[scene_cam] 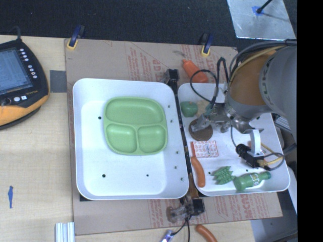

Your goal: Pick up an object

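fingers (208, 121) blurred, brown disc (201, 132) part-hidden

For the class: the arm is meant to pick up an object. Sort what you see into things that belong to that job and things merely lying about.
Job:
tool
brown disc
green bottle
orange sausage
red-patterned card
right bin

Lying about:
green divided plate
left bin
handheld controller
blue clamps

Bright even light; soft shadows (slight blur)
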`<act>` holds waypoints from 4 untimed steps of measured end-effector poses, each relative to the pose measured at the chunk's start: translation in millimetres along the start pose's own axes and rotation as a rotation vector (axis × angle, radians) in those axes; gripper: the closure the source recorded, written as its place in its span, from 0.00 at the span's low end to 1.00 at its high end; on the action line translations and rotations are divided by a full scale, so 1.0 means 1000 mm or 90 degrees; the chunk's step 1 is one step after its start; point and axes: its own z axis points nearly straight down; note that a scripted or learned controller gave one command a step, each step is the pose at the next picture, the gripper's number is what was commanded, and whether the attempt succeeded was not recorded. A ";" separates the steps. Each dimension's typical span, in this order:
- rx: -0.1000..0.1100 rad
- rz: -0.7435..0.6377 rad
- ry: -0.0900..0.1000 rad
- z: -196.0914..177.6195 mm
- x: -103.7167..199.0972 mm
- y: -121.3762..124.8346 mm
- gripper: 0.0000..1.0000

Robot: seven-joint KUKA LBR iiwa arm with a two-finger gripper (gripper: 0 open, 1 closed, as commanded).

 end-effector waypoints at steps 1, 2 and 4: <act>0.000 -0.002 0.000 -0.011 -0.001 0.001 1.00; 0.003 0.002 0.002 -0.061 -0.034 -0.046 1.00; 0.003 0.001 0.002 -0.098 0.047 -0.016 0.00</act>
